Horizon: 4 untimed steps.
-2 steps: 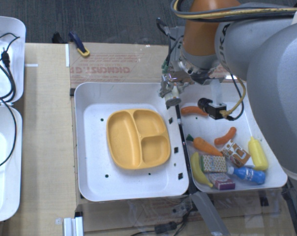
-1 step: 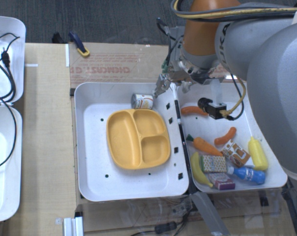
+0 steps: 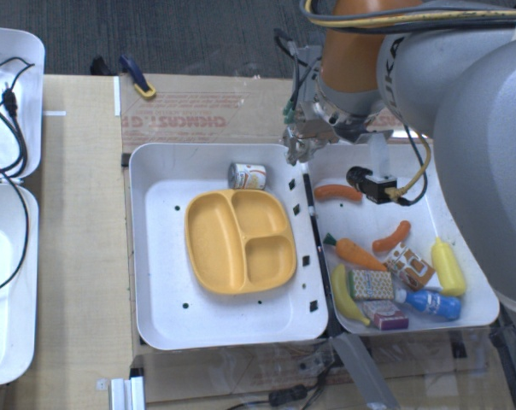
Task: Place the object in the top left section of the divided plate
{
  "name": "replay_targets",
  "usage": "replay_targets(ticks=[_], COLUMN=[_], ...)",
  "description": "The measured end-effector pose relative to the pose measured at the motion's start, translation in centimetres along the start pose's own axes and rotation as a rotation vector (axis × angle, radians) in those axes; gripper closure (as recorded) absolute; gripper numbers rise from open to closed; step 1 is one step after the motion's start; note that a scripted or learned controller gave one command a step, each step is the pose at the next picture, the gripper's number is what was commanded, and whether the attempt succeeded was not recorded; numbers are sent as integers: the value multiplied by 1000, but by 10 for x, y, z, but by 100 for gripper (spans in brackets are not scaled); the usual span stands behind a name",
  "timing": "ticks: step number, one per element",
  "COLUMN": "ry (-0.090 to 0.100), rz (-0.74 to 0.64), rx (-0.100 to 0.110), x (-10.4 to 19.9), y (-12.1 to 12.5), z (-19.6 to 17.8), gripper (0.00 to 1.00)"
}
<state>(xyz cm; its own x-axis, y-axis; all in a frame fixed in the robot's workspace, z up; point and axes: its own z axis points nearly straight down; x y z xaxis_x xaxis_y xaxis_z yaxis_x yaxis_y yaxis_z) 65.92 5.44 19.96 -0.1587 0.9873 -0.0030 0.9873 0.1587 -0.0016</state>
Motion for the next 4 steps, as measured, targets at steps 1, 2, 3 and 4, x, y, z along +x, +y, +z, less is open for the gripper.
replay_targets(ticks=[1,2,3,4], ry=[2,2,2,2], rz=[-233,-319,-424,-570], rx=[0,1,0,1], x=[23,43,26,52], y=[-65,-76,-114,-96], z=[-16,-21,-38,-13], gripper=[100,100,100,100])
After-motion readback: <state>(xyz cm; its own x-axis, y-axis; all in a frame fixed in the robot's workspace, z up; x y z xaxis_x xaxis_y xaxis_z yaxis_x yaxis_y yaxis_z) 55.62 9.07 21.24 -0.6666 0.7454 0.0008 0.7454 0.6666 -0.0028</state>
